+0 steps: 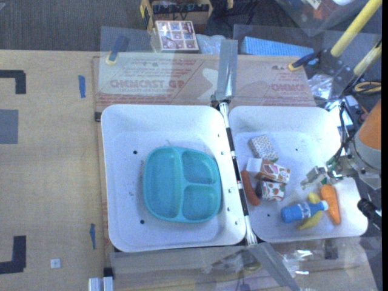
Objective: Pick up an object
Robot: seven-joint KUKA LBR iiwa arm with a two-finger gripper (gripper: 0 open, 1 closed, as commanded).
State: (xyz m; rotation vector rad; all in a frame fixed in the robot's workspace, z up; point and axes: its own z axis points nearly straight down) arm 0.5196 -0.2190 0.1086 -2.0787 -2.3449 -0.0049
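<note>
The right bin (291, 117) holds several small items: a patterned box (263, 145), a small carton (274, 172), a dark cup (271, 190), a red-orange stick (250, 188) by the left wall, a blue bottle (301, 211), a yellow banana (311, 220) and an orange carrot (331, 202). My gripper (319, 175) hangs at the bin's right side, just above the carrot and the bottle. Its fingers look slightly apart with nothing between them.
The left bin (121, 132) carries a teal divided plate (181, 184). Cardboard panels (154, 80) lie behind both bins, with an open box (176, 5) further back. Yellow-handled tools (354, 23) lean in at the top right.
</note>
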